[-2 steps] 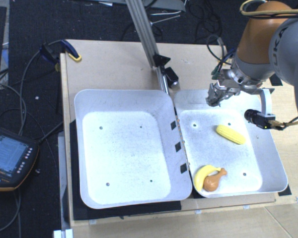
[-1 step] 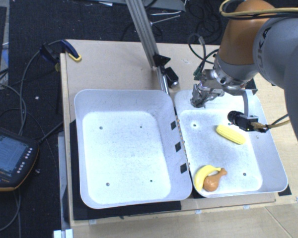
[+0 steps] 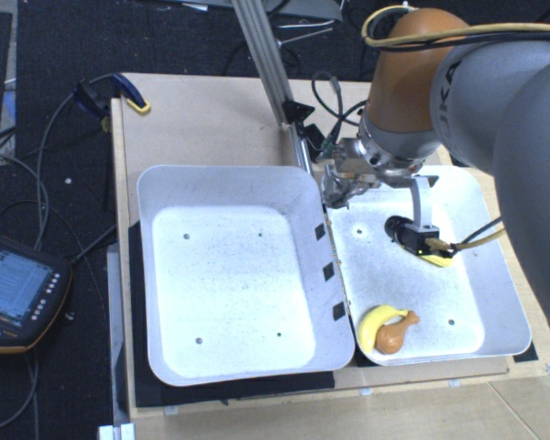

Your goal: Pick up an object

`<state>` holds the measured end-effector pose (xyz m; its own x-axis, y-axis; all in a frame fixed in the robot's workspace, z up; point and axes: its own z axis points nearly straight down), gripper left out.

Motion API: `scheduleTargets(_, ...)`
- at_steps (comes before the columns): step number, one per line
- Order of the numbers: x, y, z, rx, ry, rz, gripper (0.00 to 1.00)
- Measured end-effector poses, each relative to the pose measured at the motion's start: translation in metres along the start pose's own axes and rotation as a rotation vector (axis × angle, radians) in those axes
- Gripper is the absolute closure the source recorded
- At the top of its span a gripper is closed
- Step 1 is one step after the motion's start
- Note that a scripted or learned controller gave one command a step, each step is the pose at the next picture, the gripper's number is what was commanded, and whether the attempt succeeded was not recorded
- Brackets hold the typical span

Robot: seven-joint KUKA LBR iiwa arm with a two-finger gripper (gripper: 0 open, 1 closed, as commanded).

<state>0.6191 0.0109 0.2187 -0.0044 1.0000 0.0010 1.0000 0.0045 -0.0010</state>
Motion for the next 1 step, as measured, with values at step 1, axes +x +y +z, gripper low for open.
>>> scheduleTargets(1, 0.0566, -0.0211, 0.0006, -0.001, 0.0, -0.001, 1.0)
